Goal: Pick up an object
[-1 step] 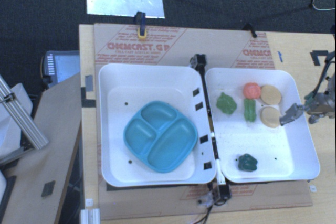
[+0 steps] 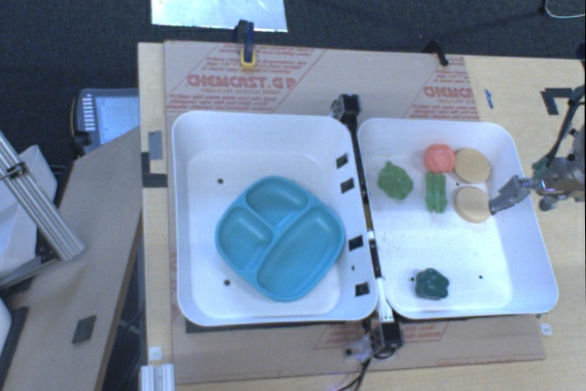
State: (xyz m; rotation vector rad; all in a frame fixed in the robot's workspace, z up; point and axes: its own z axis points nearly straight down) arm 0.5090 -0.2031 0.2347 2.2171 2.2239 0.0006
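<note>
"chemcast gp" is printed in red, repeated, on the brown protective sheet (image 2: 275, 73) lying under the 2 white bins.

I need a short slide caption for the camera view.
Gripper reaches beside a tan disc in the right bin; blue tray in the left.

Lower tan disc (image 2: 472, 203), perhaps a biscuit, flat in right bin (image 2: 536, 284), beside gripper (image 2: 506, 194)

left bin (image 2: 197, 142): divided plate (image 2: 279, 238) | right bin (image 2: 522, 288): six food items | tool (image 2: 505, 194) at right rim
</note>
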